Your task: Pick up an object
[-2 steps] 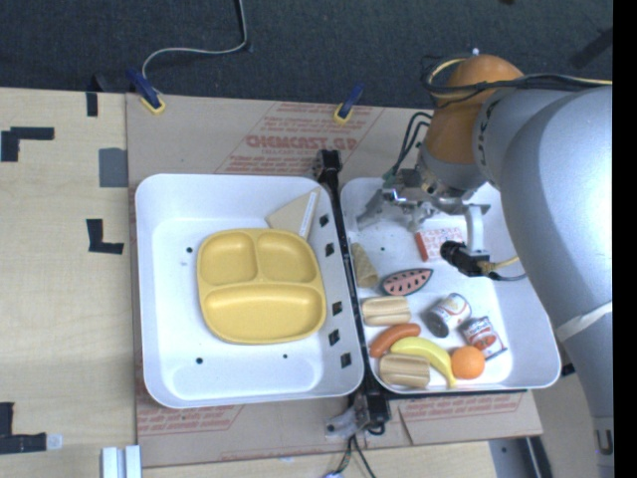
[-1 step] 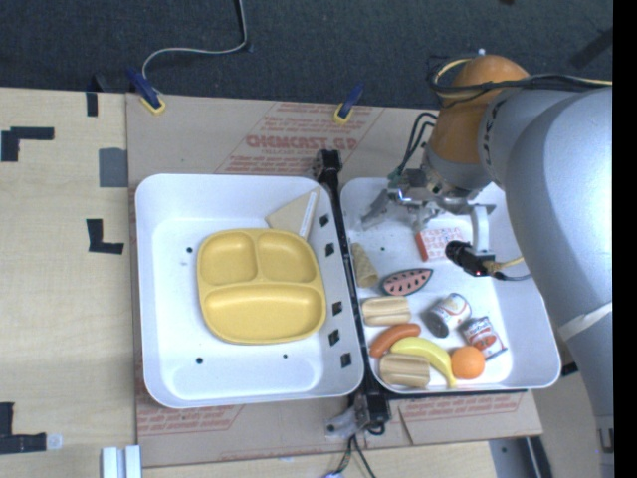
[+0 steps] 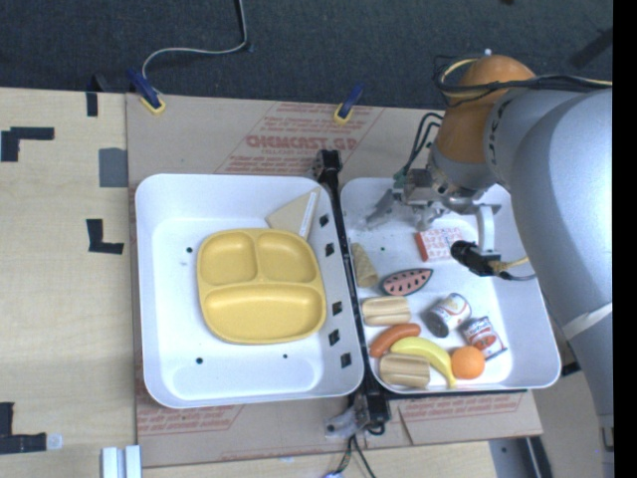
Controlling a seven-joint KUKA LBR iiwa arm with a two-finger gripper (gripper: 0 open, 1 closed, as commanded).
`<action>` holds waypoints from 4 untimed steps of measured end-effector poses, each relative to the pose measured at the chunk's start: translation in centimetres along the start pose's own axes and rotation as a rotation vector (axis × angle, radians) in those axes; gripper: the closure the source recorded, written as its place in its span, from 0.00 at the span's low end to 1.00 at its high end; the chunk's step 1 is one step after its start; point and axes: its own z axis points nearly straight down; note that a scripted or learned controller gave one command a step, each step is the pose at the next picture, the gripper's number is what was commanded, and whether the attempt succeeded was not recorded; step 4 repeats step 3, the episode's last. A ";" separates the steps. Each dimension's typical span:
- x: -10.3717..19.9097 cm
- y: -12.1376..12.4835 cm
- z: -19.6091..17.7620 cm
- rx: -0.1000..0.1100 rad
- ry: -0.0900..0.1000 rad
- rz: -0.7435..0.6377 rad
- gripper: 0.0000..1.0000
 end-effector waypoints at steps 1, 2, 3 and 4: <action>0.7 0.0 0.0 0.000 -0.001 0.001 0.00; -0.4 0.0 0.0 0.000 0.000 0.000 0.00; 0.5 0.0 0.0 0.000 -0.001 0.001 0.00; 0.5 0.0 0.0 0.000 -0.001 0.001 0.00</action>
